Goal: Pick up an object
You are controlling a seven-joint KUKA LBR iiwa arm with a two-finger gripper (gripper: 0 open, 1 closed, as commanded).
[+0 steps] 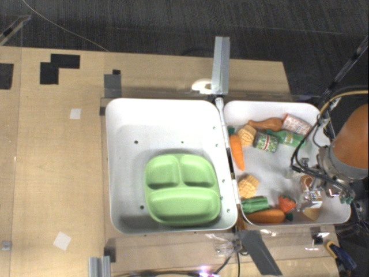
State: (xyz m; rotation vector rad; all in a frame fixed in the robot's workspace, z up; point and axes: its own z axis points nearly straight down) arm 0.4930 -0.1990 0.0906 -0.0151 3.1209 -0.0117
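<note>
The gripper (311, 199) hangs low over the near right corner of the right bin (260, 113), under the arm's grey wrist and orange band (353, 138); cables and metal parts crowd it, so whether it is spread or closed cannot be told, and nothing can be made out between its tips. Just below it lies a small tan piece (312, 213), possibly touching it, though the view is too cluttered there to be sure. To its left, along the bin's near wall, sit a small red and green toy (286, 203), an orange sausage-shaped toy (266, 216) and a green toy (254, 203) just above that. Further left a piece of yellow corn (248, 184) rests near the bin's left wall, and a carrot (236, 150) lies lengthwise along that same wall. Toward the far side are a second corn piece (247, 135), a brown drumstick-like toy (266, 123), a green can (266, 142) lying on its side, a green pickle-like item (289, 138) beside it, and a small red and white packet (296, 123) near the far right corner. The left bin (127, 126) holds a green divided plate (182, 188), well apart from the arm, resting toward the near side. Both bins stand side by side on a wooden bench (52, 172).
</note>
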